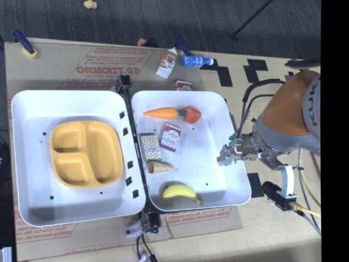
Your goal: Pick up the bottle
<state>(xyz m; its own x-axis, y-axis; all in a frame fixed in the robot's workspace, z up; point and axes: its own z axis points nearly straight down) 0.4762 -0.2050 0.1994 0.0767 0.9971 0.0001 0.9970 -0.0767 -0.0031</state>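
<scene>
Yellow banana (181, 193) lay nearest the camera, at the front of the right bin (218, 198). Behind it sat an ice-cream cone (158, 167) and a patterned wafer packet (149, 145), both close to the bin's left wall, with a small red-and-white carton (170, 137) just beside the packet. Farther back lay a carrot (162, 113), touching a red strawberry-like toy (192, 114). The left bin (32, 206) carried a yellow divided plate (87, 152).

At the right bin's right rim hung the gripper (227, 156), below the grey arm with its orange band (286, 108); whether its fingers were open or closed I could not tell, and nothing showed between them.

Beyond the bins, on the cardboard at the bench's far edge, the blue bottle (195, 61) lay on its side, well apart from the gripper, with a small white carton (167, 63) just to its left.
</scene>
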